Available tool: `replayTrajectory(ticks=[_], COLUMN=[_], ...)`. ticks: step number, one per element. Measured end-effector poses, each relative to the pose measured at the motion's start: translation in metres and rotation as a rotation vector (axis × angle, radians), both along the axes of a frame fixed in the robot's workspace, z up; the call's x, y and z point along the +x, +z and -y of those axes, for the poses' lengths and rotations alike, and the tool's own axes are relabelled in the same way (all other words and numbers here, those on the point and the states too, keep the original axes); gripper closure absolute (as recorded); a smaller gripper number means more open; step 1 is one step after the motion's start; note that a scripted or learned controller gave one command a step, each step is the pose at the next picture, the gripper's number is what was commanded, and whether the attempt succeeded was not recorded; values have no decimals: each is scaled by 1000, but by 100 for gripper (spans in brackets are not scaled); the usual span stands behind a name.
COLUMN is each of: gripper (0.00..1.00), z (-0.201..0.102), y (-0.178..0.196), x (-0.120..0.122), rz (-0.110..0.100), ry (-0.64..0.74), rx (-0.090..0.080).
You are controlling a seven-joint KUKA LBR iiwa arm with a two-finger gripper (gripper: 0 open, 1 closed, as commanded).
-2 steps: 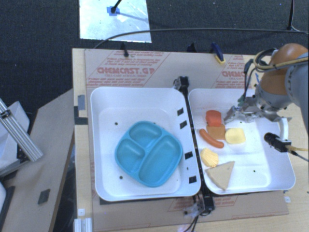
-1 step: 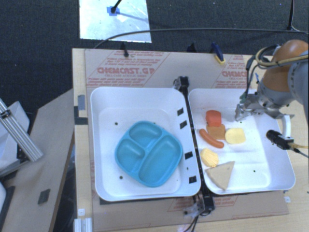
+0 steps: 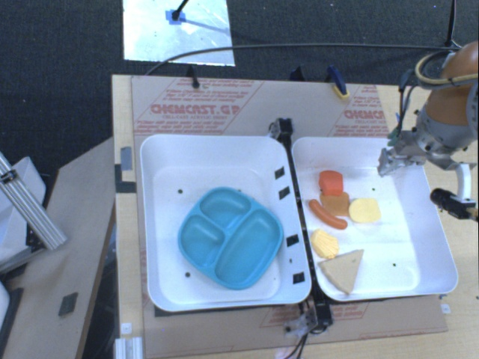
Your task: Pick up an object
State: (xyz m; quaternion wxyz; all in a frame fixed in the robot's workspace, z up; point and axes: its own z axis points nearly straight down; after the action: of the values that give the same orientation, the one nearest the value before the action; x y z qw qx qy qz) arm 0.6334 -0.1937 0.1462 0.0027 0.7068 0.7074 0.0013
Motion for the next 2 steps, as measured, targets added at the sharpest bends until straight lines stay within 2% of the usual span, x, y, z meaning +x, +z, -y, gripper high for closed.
replayTrajectory(ticks=[1, 2], gripper=[100, 100], z=[0, -55], y=[55, 50], x=[2, -11], rz=[3, -4], ry=[3, 9], rx=[-1, 4])
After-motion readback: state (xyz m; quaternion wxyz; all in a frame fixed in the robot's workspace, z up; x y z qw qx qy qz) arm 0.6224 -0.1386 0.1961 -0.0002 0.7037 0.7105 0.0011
